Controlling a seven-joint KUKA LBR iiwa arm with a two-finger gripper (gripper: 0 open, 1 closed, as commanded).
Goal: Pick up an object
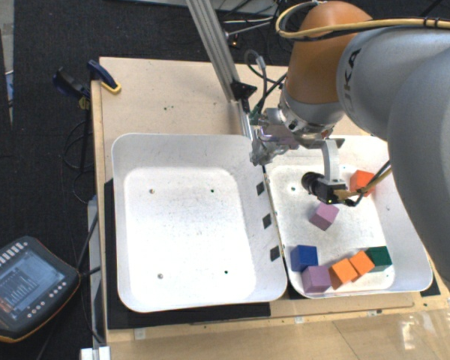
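Now my tool [264, 150] hovers at the right bin's [296, 231] far-left corner; open or closed, I cannot tell. Best centre over the lone purple cube [324, 216], then drop straight.

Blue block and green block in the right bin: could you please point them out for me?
blue block [304, 255], camera view, on its top face.
green block [379, 256], camera view, on its top face.

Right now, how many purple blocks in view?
2, both in the right bin: far purple block mid-bin, near purple block at the rim beside the blue block. Arm could hide more.
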